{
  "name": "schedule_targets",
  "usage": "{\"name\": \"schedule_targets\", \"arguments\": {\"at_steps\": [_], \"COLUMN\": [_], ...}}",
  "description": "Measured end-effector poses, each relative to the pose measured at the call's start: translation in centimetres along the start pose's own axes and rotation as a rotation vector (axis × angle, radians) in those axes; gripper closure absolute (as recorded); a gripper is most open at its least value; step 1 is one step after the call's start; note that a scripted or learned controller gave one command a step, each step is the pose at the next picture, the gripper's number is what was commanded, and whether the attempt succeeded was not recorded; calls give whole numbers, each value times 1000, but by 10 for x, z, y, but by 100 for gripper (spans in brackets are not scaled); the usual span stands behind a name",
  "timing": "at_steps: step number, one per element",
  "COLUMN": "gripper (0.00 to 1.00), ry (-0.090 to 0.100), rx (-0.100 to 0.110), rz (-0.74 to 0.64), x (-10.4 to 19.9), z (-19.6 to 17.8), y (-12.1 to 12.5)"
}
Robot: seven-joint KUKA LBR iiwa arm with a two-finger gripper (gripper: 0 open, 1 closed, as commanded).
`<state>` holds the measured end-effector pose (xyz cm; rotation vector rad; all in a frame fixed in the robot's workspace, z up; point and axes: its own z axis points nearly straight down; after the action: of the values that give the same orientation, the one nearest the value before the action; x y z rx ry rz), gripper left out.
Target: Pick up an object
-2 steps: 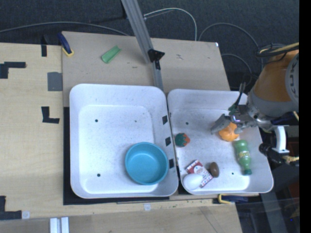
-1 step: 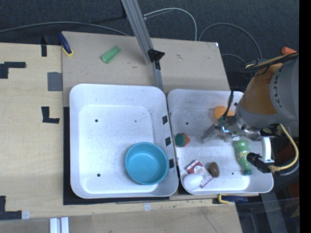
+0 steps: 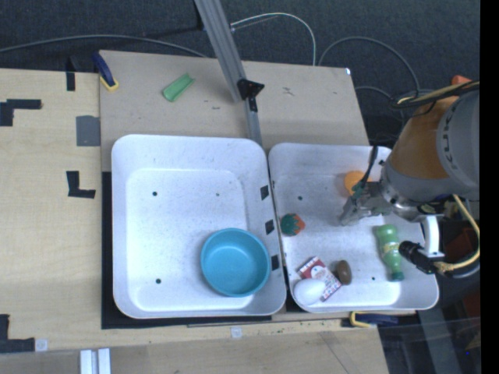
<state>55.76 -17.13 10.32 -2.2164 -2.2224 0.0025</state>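
Observation:
The right bin point(image 3: 312, 170) holds an orange ball point(image 3: 353, 181), a small green and red ball point(image 3: 292, 224), a green bottle point(image 3: 389, 249), a brown nut-like piece point(image 3: 342, 271), a red and white packet point(image 3: 316, 272) and a white egg-shaped object point(image 3: 309, 291). My gripper point(image 3: 355, 209) reaches down into this bin from the right, just below the orange ball and left of the green bottle. Its fingers point down-left at the bin floor with nothing visible between them.
The left bin point(image 3: 140, 162) holds a blue bowl point(image 3: 235, 261) near its front right corner. A green block point(image 3: 177, 87) and a blue and yellow clamp point(image 3: 105, 72) lie on the bench behind the bins. A grey pole point(image 3: 222, 37) slants over the bench.

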Motion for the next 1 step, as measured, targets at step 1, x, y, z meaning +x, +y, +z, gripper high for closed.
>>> {"name": "schedule_targets", "arguments": {"at_steps": [1], "gripper": [100], "ry": [-3], "rx": [-7], "rz": [2], "x": [-5], "z": [-62], "y": [0]}}
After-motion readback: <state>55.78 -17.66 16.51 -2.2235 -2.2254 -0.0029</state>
